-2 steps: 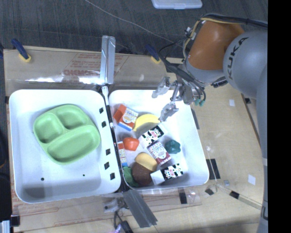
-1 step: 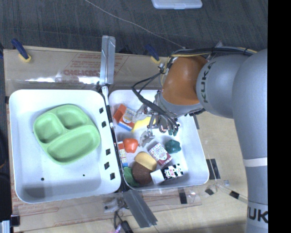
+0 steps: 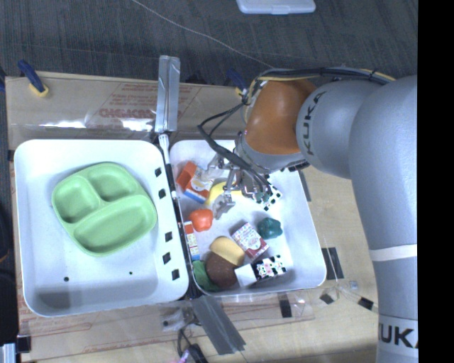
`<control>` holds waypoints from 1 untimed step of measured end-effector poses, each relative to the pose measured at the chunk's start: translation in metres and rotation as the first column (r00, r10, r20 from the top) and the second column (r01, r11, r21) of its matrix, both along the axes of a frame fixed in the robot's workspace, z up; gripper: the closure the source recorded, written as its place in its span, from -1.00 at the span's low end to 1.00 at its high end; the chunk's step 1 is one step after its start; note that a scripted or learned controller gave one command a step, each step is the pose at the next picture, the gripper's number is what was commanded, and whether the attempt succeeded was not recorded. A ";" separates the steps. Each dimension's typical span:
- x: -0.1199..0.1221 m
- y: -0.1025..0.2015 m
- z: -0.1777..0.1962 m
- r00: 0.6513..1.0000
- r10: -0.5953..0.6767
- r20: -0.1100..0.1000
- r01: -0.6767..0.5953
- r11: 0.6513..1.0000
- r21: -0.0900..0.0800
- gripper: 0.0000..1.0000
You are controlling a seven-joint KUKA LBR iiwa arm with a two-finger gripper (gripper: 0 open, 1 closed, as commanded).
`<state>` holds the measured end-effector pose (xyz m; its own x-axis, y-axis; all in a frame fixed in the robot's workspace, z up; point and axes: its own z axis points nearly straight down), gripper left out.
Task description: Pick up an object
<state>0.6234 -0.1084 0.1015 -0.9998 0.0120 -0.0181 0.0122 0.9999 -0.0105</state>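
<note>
arm: cut off by the bottom edge | tool: finger state unclear against clutter | white object: cropped by top edge | green item: mostly hidden under brown ball

A wooden bench bears two shallow white bins, left and right, side by side

A heap of small toy objects is seen in the right white bin. An orange box lies near the bin's far left corner, with a round orange-red ball by the left wall. A teal lump sits mid-bin. A pink patterned carton, a yellow rounded piece, a brown ball and a black-and-white box are crowded along the near edge.
</note>
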 end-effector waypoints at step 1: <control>-0.038 -0.106 0.002 0.991 0.135 0.002 -0.135 0.991 0.000 -1.00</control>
